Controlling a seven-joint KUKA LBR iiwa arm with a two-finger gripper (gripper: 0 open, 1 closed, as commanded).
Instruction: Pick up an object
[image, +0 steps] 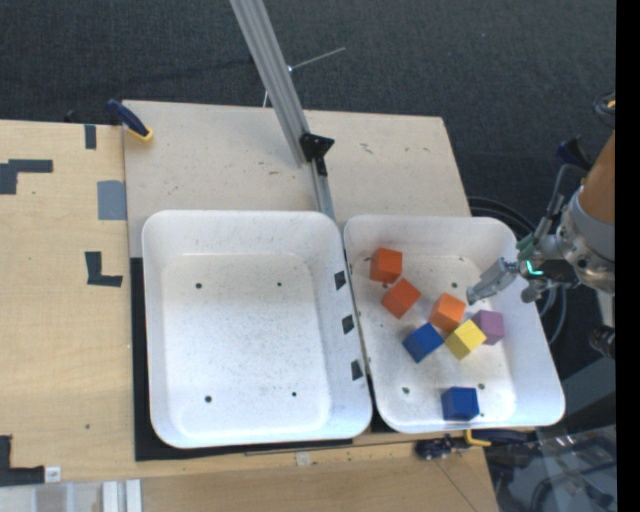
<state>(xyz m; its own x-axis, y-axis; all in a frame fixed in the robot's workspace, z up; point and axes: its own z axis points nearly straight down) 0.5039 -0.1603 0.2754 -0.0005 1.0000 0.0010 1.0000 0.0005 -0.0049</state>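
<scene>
reaching in from the right, the gripper (488, 284) hung over the right bin (530, 395), its grey fingers slanting down-left toward the cubes; whether the jaws were parted or closed could not be told. the objects were small matte blocks without a long axis: two orange cubes (386, 265) (401, 297) upper left, a third orange (448, 311) touching the yellow cube (465, 339), a purple cube (490, 324) beside it, one blue cube (423, 342) turned cornerwise, another blue (460, 403) near the front wall. the left bin (160, 330) was smooth white plastic, speckled.
</scene>
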